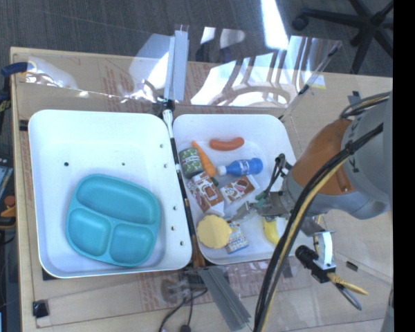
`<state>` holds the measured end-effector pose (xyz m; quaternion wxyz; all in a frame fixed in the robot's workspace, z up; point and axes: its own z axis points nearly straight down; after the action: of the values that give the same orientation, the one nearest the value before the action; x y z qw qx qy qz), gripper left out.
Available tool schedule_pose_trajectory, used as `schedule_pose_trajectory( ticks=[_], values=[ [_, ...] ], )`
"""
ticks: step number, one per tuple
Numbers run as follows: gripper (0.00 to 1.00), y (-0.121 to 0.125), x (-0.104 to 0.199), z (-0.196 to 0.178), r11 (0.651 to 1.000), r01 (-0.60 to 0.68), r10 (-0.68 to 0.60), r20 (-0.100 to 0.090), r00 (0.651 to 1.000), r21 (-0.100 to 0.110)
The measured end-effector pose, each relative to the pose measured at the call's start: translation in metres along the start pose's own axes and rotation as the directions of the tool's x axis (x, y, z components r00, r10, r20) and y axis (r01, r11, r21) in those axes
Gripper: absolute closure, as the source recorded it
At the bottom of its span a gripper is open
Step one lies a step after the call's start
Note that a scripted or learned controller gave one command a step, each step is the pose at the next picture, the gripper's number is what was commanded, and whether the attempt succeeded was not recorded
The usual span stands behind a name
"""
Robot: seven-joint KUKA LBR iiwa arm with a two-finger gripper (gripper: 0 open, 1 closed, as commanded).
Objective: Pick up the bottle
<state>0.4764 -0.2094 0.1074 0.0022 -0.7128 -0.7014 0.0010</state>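
Note:
The bottle (242, 167) is small and blue with a white cap, and lies on its side in the middle of the right bin (277, 126). My gripper (252, 209) reaches in from the right and hangs low over the bin's front half. It sits a little in front of the bottle, apart from it, above a brown packet (238, 187) and beside a yellow piece (270, 230). Nothing shows in its grasp.
The right bin also holds a sausage (226, 143), a carrot (206, 161), a green can (189, 162), another brown packet (204, 189), a yellow round object (214, 232) and a small pouch (236, 240). A blue compartment tray (114, 220) lies in the left bin (90, 126).

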Motion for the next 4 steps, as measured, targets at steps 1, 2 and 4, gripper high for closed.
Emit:
schedule_pose_trajectory(
  ticks=[1, 2, 4],
  values=[
    [0.00, 0.004, 0.071, 0.007, 0.957, 0.289, -0.289, 0.014, 0.957, -0.019],
    [0.00, 0.072, 0.095, 0.013, 0.977, 0.213, -0.213, 0.009, 0.977, -0.009],
    [0.00, 0.132, 0.108, 0.016, 0.983, -0.182, 0.182, 0.006, 0.983, -0.001]
  ],
)
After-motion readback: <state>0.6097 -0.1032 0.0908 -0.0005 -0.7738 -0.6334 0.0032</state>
